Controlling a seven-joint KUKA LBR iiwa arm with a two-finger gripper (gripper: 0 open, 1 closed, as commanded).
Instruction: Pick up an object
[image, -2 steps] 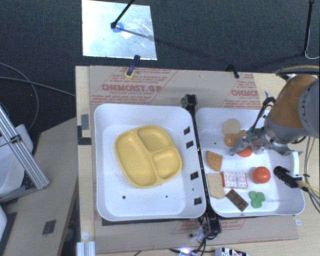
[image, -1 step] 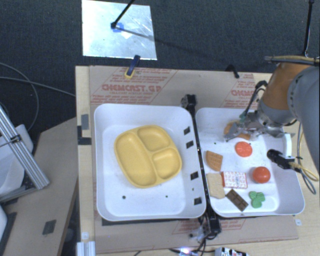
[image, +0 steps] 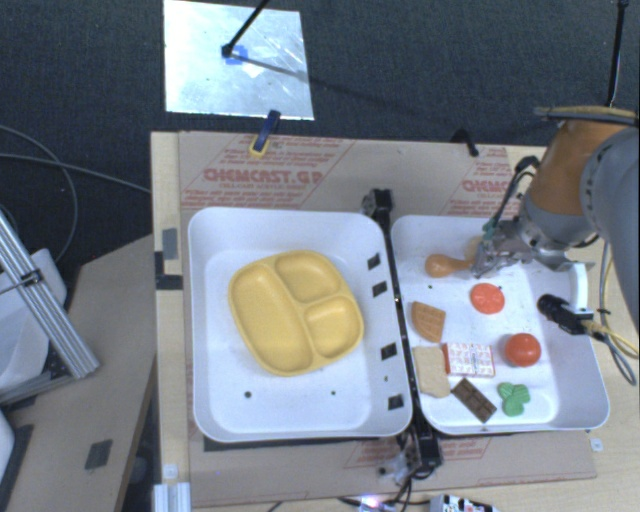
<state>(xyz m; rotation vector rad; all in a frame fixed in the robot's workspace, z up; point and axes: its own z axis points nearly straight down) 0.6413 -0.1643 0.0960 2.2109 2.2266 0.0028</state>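
The counter (image: 300, 165) is topped with brown board printed in red letters, and it carries two shallow white bins that touch along a dark middle seam. Around it lies dark carpet (image: 80, 80). A shiny silver sheet (image: 200, 70) lies flat on the carpet beyond the far edge. A small yellow and blue clamp (image: 265, 133) sits on the far edge of the board. At the left stand a pale side surface and a slanted aluminium rail (image: 45, 310).

The left bin (image: 220, 250) holds one yellow divided plate (image: 295, 310), lying flat near its middle.

The right bin (image: 570, 390) holds the loose pieces. A tan drumstick (image: 447, 265) lies near the far side, an orange-red disc (image: 487, 298) just below it, and a red tomato (image: 521, 349) further toward the near side. Along the seam side lie a tan wedge (image: 428, 321) and a pale cracker (image: 432, 370). A red checked packet (image: 469, 358) lies just beside the cracker. A brown bar (image: 473, 398) and a green piece (image: 514, 398) lie near the front wall.

The grey arm (image: 590, 190) reaches in from the right. The gripper (image: 488, 258) is low in the right bin, at the thin end of the drumstick and just above the disc. It seems to touch the drumstick's tip, though the slant of the view leaves that unsure. How wide its grip stands cannot be told, and nothing can be seen held in it.
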